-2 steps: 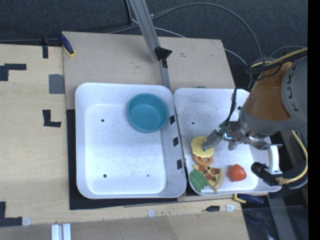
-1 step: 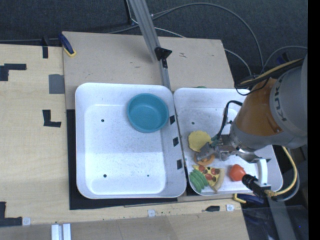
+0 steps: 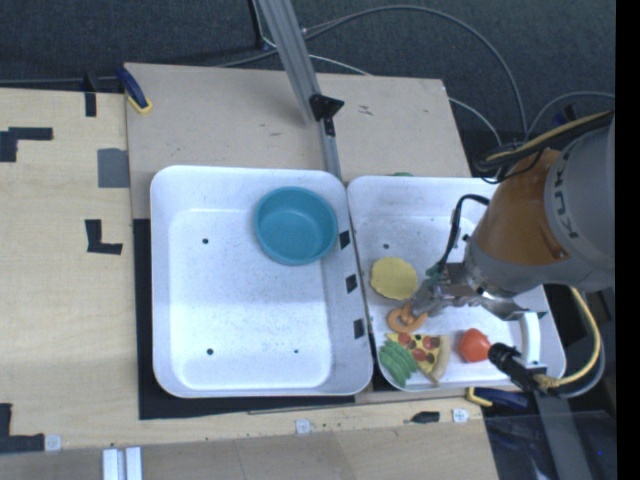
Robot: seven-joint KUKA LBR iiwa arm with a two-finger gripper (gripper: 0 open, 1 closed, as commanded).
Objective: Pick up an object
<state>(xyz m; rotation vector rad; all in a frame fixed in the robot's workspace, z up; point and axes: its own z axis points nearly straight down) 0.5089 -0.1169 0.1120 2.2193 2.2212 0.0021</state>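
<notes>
My gripper (image 3: 418, 310) reaches into the right bin (image 3: 400, 203) from the right, low over the toys. Its fingertips sit right at an orange ring-shaped piece (image 3: 402, 319). A yellow round toy (image 3: 394, 277) lies just up and left of the fingertips. A pizza slice toy (image 3: 430, 356) and a green vegetable toy (image 3: 396, 360) lie at the bin's front edge. A red tomato toy (image 3: 474, 344) rests to the right of them. Whether the fingers hold the orange piece is hard to make out.
A blue bowl (image 3: 295, 225) stands at the back right of the left bin (image 3: 200, 298). A grey pole (image 3: 300, 63) slants down to the divide between the bins. Black cables loop behind the right bin.
</notes>
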